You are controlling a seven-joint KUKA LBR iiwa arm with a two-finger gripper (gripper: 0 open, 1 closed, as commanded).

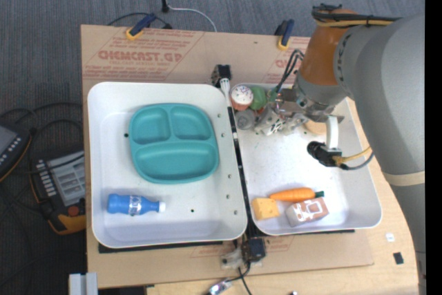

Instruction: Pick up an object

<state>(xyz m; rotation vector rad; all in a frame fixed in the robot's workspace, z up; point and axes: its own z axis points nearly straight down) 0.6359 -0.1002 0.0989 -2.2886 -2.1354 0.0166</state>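
- The table (138,52) is a brown board in the middle of the frame, with two white bins side by side on it.
- The left bin (103,217) holds a teal plate (174,143) with three compartments, lying flat in the bin's upper middle.
- A blue bottle (132,204) lies on its side in the lower left of that bin, well apart from the plate, its white cap pointing right.
- The right bin (359,211) holds several small things.
- A carrot (295,195) lies near the bin's lower edge, its green end to the right.
- A yellow block (264,208) sits just left of and below the carrot.
- A small grey box (307,213) with red marks sits just right of the block, below the carrot.
- A round red-rimmed item (241,96) and something green (259,99) lie in the upper left corner of the right bin.
- The arm (387,86) comes in from the right of the frame, its orange band (321,55) above the wrist.
- The gripper (276,119) is low in the upper left part of the right bin, just beside the red-rimmed item and the green thing.
- I cannot tell how the fingers stand; the wrist and cluttered hardware blur them, and nothing is seen between them.
- Yellow clamps (140,25) hold the board's upper edge.
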